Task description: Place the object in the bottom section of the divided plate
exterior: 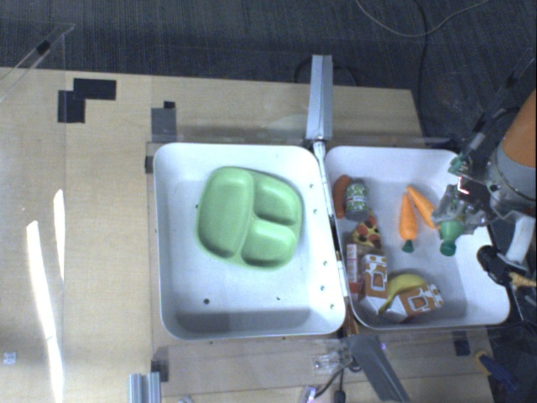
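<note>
Left bin (168,225): green divided plate (249,217), tilted, its long section to the left.

Right bin (495,309): carrot (409,215), long axis near vertical, green end down; a second orange piece (422,206) beside it; can (357,198); banana (401,286); small boxes (373,269).

Gripper (457,217): over the right bin's right side, just beside the carrots, a green-tipped object (449,240) below it. Jaws: cannot tell.

The grey KUKA arm (513,154) reaches in from the right edge of the camera view, its orange band visible at the upper right above the wrist. The wrist angles down and to the left, ending in the two-finger gripper (453,217), which points downward at the right side of the frame.
</note>
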`<state>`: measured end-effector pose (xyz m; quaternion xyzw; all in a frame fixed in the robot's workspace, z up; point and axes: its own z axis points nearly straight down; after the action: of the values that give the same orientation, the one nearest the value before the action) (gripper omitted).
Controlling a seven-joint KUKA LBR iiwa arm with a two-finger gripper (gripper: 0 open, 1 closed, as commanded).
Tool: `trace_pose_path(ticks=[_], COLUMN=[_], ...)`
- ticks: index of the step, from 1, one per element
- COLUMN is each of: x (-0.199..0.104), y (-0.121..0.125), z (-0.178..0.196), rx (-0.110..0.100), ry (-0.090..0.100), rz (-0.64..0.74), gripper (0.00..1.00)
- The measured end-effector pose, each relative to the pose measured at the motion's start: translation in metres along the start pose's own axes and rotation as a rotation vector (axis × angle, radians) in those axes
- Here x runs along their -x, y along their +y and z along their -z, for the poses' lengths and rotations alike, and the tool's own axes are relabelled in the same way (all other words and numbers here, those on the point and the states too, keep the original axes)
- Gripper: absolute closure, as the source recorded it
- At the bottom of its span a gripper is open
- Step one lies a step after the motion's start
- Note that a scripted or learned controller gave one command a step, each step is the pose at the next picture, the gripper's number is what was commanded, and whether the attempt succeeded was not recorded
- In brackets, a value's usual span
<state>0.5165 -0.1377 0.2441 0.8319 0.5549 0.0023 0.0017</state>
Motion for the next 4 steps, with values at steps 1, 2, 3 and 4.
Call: trace_pose_path(ticks=[1,2,3,4], x=[0.000,-0.009,-0.010,-0.106], y=[0.000,-0.023,-0.021,-0.041], z=[0.000,-0.152,-0.141,-0.021], rx=[0.000,-0.002,0.002,-0.003], ry=[0.000,0.000,0.002,0.000], rz=[0.000,-0.091,-0.090,-0.431], gripper=[0.00,0.00,1.00,1.00])
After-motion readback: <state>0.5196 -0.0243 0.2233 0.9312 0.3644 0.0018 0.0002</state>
